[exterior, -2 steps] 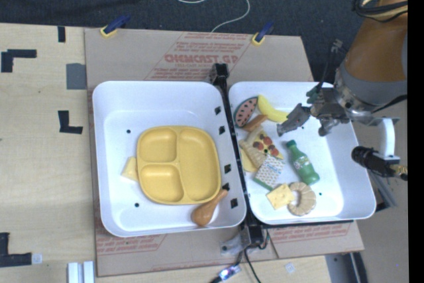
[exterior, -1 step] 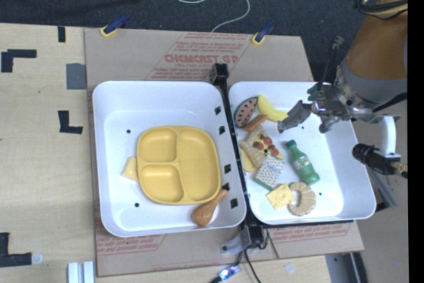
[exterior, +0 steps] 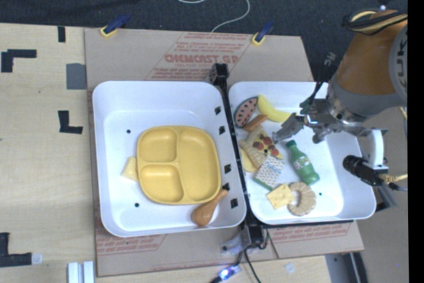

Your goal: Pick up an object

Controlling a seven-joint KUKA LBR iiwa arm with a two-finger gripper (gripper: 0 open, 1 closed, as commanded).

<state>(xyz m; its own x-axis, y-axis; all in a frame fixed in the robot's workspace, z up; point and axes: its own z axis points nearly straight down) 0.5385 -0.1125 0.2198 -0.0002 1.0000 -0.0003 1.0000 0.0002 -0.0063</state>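
My gripper [exterior: 301, 135] hangs over the middle of the right bin [exterior: 344, 203], its two grey fingers spread open with nothing between them. Just below it a green bottle [exterior: 303, 164] lies on the bin floor. To the left of the fingers are a banana [exterior: 273, 109], a watermelon slice [exterior: 246, 111], a brown sausage [exterior: 255, 124] and a pizza slice [exterior: 257, 146]. Nearer the front lie a checkered waffle [exterior: 268, 172], a cheese wedge [exterior: 280, 196] and a bagel [exterior: 303, 199].
The left bin [exterior: 112, 103] holds a yellow divided plate [exterior: 179, 164], a chicken drumstick [exterior: 209, 209] at its front right and a pale yellow piece [exterior: 128, 169] at its left. The arm's grey and orange body [exterior: 371, 69] looms over the right bin's far right.
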